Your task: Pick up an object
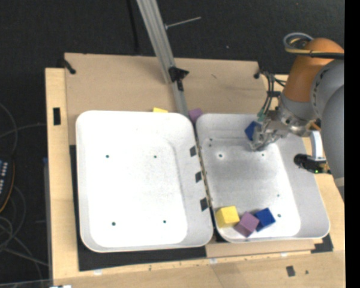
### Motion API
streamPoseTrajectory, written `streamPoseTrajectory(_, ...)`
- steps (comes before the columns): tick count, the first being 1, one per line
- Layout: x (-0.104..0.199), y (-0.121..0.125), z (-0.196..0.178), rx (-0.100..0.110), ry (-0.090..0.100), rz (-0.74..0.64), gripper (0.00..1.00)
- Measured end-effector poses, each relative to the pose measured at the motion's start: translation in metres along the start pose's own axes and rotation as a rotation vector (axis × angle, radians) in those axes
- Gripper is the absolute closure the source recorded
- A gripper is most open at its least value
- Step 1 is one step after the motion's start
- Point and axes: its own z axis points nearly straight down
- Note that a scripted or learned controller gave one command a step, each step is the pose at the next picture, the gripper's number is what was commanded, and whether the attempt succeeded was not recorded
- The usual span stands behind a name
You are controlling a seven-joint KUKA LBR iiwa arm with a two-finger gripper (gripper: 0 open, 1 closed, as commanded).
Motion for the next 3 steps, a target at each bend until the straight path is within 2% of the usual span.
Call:
streamPoseTrajectory(1,0.001,0.001,-0.001,-0.004,0.000,-0.004,0.00)
streamPoseTrajectory(2,0.000,0.001,-0.013,-0.007,-0.003,-0.007,1.00)
streamPoseTrajectory(3,0.086,0.010,-0.023,-0.056,-0.001,-0.015,1.00)
